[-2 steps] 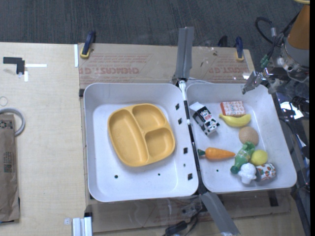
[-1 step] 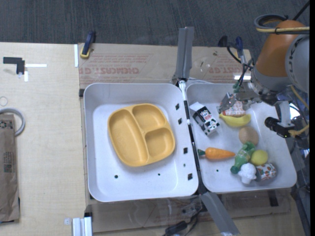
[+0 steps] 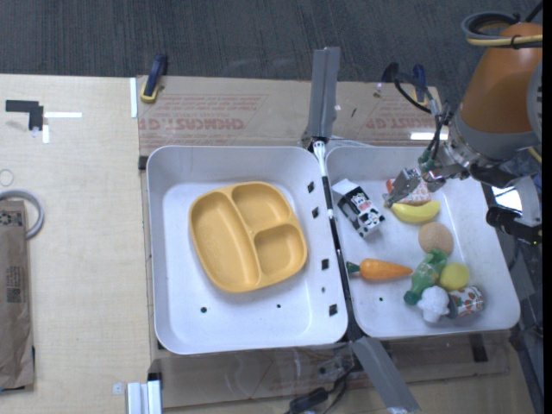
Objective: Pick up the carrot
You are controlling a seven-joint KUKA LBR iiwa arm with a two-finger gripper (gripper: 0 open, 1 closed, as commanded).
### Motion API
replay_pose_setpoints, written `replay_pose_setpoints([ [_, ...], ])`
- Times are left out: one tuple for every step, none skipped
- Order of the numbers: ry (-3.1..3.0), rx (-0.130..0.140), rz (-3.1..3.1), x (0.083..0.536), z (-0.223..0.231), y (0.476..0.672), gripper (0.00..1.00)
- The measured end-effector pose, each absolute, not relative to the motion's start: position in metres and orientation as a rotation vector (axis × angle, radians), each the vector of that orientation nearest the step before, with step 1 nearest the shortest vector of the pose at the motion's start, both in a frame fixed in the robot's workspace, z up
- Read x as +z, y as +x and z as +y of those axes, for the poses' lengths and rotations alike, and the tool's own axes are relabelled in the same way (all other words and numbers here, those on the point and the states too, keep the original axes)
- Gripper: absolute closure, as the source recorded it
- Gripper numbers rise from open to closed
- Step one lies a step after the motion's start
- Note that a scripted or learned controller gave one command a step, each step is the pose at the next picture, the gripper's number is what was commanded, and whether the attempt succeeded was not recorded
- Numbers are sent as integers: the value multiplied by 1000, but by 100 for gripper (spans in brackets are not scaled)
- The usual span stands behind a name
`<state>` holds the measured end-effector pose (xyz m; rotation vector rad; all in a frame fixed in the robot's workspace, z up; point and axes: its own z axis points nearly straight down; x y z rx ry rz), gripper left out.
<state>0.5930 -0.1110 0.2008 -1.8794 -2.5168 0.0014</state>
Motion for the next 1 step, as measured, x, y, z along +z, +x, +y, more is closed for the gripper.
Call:
replay_pose_setpoints([
  [-2003,4,-2416,141,-112,536,0],
])
